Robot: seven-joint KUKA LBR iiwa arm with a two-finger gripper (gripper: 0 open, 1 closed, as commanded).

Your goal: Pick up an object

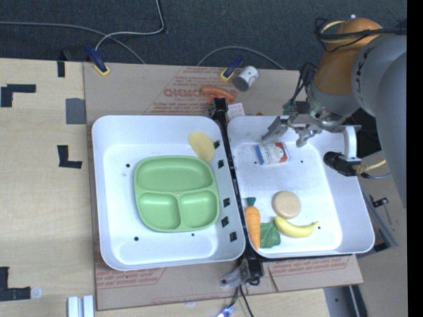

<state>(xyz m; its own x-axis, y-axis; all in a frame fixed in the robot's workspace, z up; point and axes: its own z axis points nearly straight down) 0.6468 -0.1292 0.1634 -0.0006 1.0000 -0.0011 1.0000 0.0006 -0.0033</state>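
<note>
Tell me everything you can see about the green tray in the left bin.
The green tray is a pale green plate with rounded corners, looking like smooth plastic. Raised ridges split it into three compartments: one wide across the far side, two smaller on the near side. Nothing lies in them. It lies flat, right side up, about in the middle of the left bin, resting on its white floor. The yellow object at its far right corner is close, but whether they touch is unclear.
</note>
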